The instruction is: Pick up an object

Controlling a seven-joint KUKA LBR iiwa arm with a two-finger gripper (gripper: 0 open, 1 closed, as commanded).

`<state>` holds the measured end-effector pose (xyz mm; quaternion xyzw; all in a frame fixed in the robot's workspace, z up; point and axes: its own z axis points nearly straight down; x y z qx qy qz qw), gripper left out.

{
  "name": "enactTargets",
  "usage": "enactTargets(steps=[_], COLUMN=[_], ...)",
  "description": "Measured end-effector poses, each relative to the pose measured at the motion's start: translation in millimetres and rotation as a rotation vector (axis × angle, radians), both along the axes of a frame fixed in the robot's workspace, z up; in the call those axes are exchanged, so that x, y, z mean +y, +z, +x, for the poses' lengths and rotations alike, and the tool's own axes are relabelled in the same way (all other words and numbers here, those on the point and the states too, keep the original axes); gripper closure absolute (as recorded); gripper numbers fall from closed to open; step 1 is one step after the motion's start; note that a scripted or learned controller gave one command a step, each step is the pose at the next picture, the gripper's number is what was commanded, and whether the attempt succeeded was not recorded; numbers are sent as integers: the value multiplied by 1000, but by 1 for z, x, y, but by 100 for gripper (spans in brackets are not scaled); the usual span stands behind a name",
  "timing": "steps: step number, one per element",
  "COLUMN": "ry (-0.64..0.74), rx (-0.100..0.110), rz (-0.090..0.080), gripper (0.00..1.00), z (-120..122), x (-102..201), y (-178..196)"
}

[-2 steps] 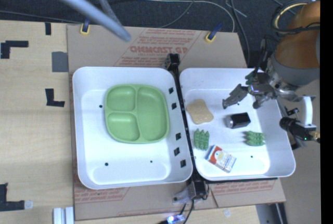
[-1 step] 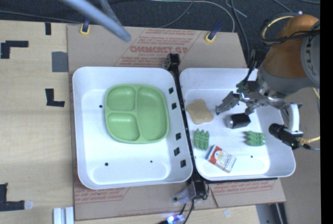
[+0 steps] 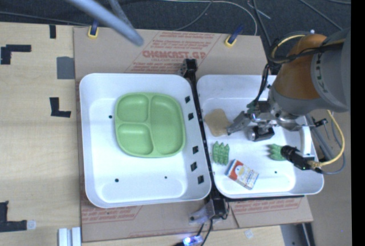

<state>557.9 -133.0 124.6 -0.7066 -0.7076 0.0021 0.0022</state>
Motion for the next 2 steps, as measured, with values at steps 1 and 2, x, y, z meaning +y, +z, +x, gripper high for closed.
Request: enactTargets(steps=[1,2], ry=[-2,-1], rx=[-19,-29], rz=[-8,-12], gripper=[0,100], z=[4,7], x=[-4,-4], y=[-20,-9])
